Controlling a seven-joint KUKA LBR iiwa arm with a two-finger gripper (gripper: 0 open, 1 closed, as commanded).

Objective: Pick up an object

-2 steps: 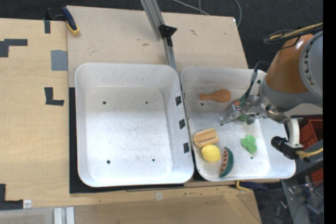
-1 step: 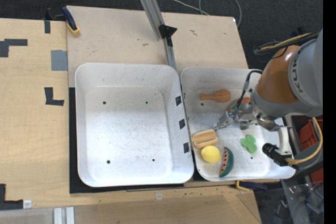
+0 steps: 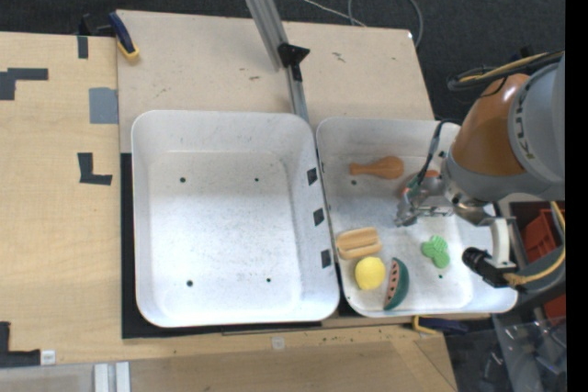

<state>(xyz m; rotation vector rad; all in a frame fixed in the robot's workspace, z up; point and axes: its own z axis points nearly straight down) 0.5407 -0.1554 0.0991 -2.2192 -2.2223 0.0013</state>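
Worktop (image 3: 230, 60), right bin (image 3: 367, 138): tool (image 3: 411, 202) low between drumstick (image 3: 377, 167) and green toy (image 3: 435, 251), finger spread indiscernible, nothing visibly held.

Both bins (image 3: 220, 128) look like smooth, speck-dusted white plastic on a matt pale wood desk (image 3: 55, 197), while the toy foods by the dull metal fingers (image 3: 411, 208), lemon (image 3: 369, 273) and hot dog (image 3: 358, 242) among them, look like smooth plastic.
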